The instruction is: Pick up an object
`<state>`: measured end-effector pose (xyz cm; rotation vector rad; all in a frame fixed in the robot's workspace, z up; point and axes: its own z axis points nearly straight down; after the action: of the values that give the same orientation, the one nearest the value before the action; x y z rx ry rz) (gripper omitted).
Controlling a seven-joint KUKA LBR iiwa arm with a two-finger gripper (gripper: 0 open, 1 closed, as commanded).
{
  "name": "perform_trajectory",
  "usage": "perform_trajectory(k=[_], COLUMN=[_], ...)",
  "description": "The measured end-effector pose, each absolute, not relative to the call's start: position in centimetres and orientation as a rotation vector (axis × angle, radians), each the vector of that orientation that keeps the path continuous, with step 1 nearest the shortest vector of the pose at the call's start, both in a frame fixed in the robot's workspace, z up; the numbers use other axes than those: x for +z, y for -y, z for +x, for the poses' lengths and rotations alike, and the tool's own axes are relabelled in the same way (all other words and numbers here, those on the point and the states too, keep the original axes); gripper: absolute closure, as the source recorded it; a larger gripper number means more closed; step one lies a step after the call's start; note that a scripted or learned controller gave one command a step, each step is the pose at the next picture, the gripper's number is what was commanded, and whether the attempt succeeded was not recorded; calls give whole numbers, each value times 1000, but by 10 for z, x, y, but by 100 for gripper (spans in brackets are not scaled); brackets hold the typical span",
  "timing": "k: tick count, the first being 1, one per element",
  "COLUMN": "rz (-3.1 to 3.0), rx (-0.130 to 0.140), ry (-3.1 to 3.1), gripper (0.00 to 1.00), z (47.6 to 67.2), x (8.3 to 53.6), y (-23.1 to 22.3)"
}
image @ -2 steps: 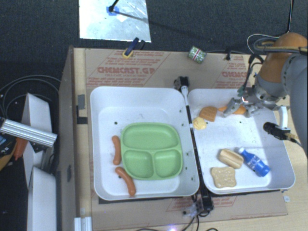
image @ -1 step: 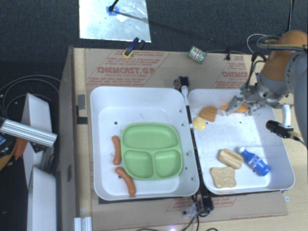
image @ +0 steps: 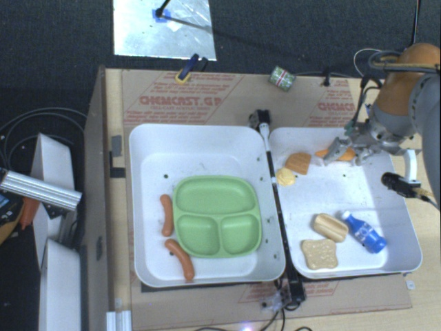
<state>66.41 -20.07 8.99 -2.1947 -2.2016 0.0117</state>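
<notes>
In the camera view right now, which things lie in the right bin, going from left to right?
Small yellow piece → orange wedge → bread slice → hot dog bun → blue bottle.

The brown protective sheet (image: 207, 95) under the two bins carries red print reading "CHEMCAST GP" at its upper left. A second red print of the same style stands at the upper right, near the arm, but is partly covered and cannot be read whole.
</notes>
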Motion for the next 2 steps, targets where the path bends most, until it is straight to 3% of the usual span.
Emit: perform_trajectory(k=[2], rz=[-2193], rx=[18], ry=[2195], gripper=[0], z=[663], x=[81], y=[202])
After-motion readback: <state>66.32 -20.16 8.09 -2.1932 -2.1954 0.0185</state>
